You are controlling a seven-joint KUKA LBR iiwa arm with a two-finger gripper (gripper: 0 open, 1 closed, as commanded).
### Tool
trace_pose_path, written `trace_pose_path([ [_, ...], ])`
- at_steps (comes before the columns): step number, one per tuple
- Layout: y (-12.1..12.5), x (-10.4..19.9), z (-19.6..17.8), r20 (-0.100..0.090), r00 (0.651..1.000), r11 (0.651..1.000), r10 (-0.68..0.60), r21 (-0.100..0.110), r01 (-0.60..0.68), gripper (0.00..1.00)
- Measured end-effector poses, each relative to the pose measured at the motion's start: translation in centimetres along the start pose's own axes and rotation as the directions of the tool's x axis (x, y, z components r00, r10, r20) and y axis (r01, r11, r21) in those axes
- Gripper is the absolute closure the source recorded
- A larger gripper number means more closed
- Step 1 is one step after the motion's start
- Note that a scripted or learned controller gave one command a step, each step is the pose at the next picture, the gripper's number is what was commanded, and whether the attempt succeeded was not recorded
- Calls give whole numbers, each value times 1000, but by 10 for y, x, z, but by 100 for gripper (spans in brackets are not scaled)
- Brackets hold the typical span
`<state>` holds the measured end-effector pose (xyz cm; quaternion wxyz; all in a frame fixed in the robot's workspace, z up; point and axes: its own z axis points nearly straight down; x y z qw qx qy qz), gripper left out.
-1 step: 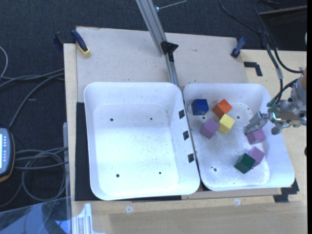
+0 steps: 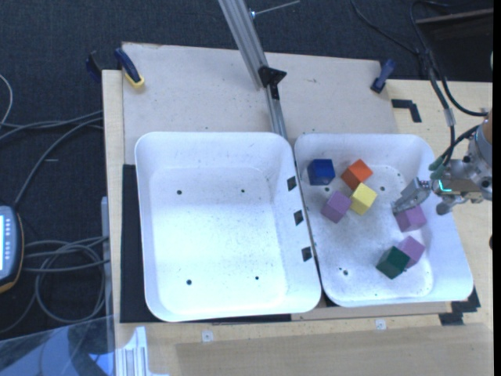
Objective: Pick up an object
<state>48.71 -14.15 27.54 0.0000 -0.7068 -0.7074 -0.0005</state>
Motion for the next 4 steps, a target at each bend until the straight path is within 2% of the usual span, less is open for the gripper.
trace_pose_path([
  [1, -5, -7, 59, -1, 1000, 1000, 2, 8, -2, 0],
  [2, 3, -10, 115, -2, 1000, 1000, 1, 7, -1, 0],
  [3, 3, -18, 165, 6, 1000, 1000, 1, -16, -1, 0],
  [4, 4, -18, 153, 6, 1000, 1000, -1, -19, 1, 100],
])
